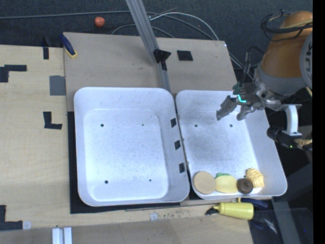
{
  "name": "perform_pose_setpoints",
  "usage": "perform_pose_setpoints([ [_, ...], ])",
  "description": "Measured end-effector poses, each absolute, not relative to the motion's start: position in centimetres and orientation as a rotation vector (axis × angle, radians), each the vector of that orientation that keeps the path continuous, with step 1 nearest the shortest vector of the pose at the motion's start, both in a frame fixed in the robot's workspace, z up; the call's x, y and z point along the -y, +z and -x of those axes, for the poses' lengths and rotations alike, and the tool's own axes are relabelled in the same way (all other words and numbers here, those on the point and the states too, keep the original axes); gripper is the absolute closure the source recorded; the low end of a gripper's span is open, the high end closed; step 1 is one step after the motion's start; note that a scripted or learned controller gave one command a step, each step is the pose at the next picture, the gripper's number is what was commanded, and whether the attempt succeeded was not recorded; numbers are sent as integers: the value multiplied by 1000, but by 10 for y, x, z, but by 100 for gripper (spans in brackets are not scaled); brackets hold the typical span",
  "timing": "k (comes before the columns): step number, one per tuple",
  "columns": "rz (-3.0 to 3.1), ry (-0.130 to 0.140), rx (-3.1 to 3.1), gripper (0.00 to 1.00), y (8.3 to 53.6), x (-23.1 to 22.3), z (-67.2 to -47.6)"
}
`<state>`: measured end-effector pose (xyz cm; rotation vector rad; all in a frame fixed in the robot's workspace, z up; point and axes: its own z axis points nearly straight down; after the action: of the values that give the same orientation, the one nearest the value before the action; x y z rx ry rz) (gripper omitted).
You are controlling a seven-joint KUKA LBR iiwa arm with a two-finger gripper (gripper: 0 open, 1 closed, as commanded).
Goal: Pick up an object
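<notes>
The pincer (233, 109) is hanging over the far right part of the right bin (213, 141), near that bin's far edge, with its two dark fingers spread apart and nothing lying between them. The grey arm with its orange band (287, 39) is reaching in from the right, above the bin's right rim.

The objects are sitting bunched along the near edge of the right bin, well apart from the pincer: a tan round disc (204, 182), a yellow piece (226, 184) touching it with a bit of green (221, 175) just behind, a small dark brown round thing (245, 186), and a ridged yellow-orange piece (254, 177) towards the near right corner.

A yellow tool with a black tip (234, 210) is lying on the desk (117, 60) just outside the bin's near rim. The left bin (124, 146) is lying beside it, their rims touching.
</notes>
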<state>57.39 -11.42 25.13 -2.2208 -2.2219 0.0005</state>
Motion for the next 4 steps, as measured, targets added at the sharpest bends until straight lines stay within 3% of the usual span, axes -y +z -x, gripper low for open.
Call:
perform_pose_setpoints([
  [1, 2221, 1, 2222, 0, 251, 114, -574],
  [4, 2218, 5, 2219, 0, 92, 115, -571],
])
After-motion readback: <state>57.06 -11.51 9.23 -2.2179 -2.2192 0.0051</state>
